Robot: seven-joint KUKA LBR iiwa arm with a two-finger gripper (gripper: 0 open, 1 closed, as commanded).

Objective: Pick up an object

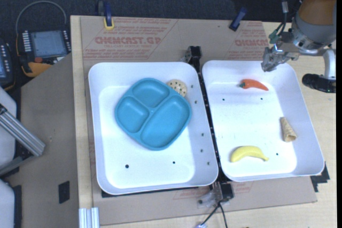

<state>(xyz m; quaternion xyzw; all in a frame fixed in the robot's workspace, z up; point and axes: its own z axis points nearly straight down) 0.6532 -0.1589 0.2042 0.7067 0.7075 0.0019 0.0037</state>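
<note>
Banana nearest you, well below gripper. Carrot just below-left of it — likeliest target, you'd judge. Gripper grasps nothing — hovers at right bin rim; grip state unreadable.

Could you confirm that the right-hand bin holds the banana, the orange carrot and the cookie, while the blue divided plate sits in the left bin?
Not quite: the cookie lies in the left bin, tucked at the blue divided plate's far edge. The camera view shows the right bin holding the banana, the orange carrot and a tan cone-shaped piece.
</note>
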